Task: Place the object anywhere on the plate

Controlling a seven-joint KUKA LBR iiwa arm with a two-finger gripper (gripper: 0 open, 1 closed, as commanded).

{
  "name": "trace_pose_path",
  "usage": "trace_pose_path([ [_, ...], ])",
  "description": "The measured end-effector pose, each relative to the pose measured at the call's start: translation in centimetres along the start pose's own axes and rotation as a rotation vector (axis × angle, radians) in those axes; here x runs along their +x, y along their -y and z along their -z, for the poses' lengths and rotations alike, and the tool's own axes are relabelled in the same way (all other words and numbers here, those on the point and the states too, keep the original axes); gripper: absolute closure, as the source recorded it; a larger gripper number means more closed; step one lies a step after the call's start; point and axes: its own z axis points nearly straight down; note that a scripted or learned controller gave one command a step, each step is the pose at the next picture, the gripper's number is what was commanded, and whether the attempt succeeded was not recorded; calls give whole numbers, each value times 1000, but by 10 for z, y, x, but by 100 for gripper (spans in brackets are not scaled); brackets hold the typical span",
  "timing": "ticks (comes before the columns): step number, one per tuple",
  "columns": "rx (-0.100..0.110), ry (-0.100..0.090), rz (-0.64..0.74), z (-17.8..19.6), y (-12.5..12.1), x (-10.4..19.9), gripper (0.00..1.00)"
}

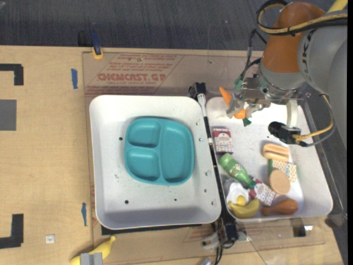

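Orange showed between the fingers of the end effector [241,110]: we saw a small orange carrot-shaped plastic toy [239,114] pinched there, its fingers closed narrowly on it, above the far part of the right shallow white plastic bin [320,173]. Just to the left of the end effector and slightly beyond it, we noticed a second orange wedge-shaped piece [225,95] near the bin's far rim; we could not tell what it was. The teal plastic plate with three compartments [160,150] lay well to the left of the end effector and nearer the camera, in the middle of the left shallow white plastic bin [110,203], apart from the carrot.

Directly below the end effector we found a small red-and-white printed carton [222,139], and beyond that a green plastic bottle [235,170] lying tilted. To the lower right of the end effector sat a toy hot dog in a tan bun [276,152], a round tan disc-shaped piece [279,181], a brown drumstick-shaped toy [281,206] and a yellow toy banana [244,208]. The light brown cardboard-covered tabletop [44,148] stretched far to the left.
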Motion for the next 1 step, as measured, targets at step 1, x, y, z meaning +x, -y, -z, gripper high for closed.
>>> trace_pose_path([
  [1, 8, -5, -136, -1, 44, 62, 100],
])
